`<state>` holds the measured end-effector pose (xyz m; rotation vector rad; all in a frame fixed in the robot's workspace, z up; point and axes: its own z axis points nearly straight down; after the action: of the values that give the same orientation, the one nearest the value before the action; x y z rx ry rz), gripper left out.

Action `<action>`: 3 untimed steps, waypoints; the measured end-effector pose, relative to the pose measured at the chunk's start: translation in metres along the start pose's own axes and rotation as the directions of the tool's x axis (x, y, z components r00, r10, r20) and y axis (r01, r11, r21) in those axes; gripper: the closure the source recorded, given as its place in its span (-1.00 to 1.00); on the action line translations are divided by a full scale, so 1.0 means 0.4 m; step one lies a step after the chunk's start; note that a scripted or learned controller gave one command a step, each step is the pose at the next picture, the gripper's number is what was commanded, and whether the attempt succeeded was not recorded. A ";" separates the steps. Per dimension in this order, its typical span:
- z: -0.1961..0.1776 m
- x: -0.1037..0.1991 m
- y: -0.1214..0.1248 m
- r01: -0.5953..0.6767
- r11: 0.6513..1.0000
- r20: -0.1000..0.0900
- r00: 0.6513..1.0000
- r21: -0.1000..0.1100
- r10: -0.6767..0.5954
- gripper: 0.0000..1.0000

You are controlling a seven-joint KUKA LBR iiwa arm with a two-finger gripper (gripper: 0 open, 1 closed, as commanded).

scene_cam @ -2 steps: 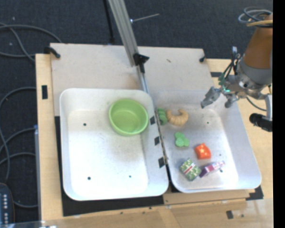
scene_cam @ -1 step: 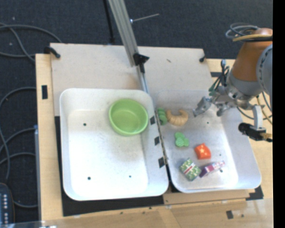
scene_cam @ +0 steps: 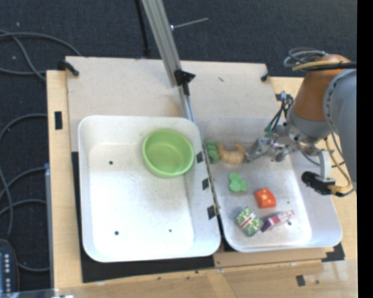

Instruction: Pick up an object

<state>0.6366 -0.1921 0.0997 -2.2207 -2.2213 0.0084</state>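
Observation:
In the right bin [scene_cam: 317, 225] lie several small objects: a tan toy [scene_cam: 232, 154] near the top left, a green piece [scene_cam: 211, 152] beside it, a green blob [scene_cam: 237, 182], a red-orange block [scene_cam: 265, 197], a green patterned cube [scene_cam: 248, 221] and a pink and purple packet [scene_cam: 276, 219]. My gripper [scene_cam: 268, 149] hangs low over the upper part of this bin, just right of the tan toy. I see nothing held between its fingers.
The left bin [scene_cam: 112, 228] holds a green bowl [scene_cam: 168, 152] near its top right corner. A metal pole [scene_cam: 165, 39] slants down to the seam between the bins. Cables trail at the arm's wrist [scene_cam: 326, 182] on the right.

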 end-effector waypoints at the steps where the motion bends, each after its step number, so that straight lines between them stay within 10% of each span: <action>1: -0.039 -0.003 0.006 0.002 1.000 0.003 1.000 -0.009 -0.002 1.00; 3: -0.274 0.006 -0.011 0.004 1.000 -0.003 1.000 -0.011 -0.004 1.00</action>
<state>0.6327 -0.1894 0.2093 -2.2199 -2.2293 -0.0071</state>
